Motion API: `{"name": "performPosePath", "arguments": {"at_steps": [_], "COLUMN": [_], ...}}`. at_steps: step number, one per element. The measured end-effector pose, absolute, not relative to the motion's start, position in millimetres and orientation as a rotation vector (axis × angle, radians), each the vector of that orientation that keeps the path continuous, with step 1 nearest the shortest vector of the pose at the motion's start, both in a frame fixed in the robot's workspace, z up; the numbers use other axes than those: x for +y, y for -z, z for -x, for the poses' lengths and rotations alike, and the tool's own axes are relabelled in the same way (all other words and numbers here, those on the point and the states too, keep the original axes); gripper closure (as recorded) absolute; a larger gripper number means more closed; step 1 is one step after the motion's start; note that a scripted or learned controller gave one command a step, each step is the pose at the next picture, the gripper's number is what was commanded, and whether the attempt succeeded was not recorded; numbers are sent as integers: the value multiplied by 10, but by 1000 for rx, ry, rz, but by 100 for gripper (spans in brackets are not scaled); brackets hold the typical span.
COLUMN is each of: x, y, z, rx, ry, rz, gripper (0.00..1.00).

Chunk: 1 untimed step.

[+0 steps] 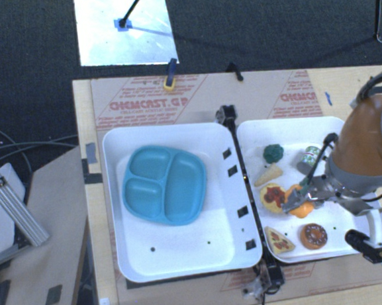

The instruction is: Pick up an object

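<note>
My gripper reaches in from the right and hangs low over the middle of the right bin. Its tips sit at an orange toy and beside a round pizza-like piece. In the same bin lie a green broccoli, a pale wedge, a small can, a pizza slice and a brown doughnut. The arm's grey and orange wrist covers the bin's right part.
The left bin holds a blue sectioned plate. A black divider with clips runs between the bins. A silver square sheet lies beyond the bench's far edge. A metal frame stands at far left.
</note>
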State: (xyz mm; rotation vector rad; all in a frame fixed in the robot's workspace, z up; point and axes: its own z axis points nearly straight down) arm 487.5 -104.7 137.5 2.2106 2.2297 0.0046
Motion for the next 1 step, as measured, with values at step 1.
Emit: {"name": "performPosePath", "arguments": {"at_steps": [1], "x": [-114], "y": [-1879], "z": [-5047], "rx": [2236], "ry": [-12], "rz": [-2203], "gripper": [100]}}
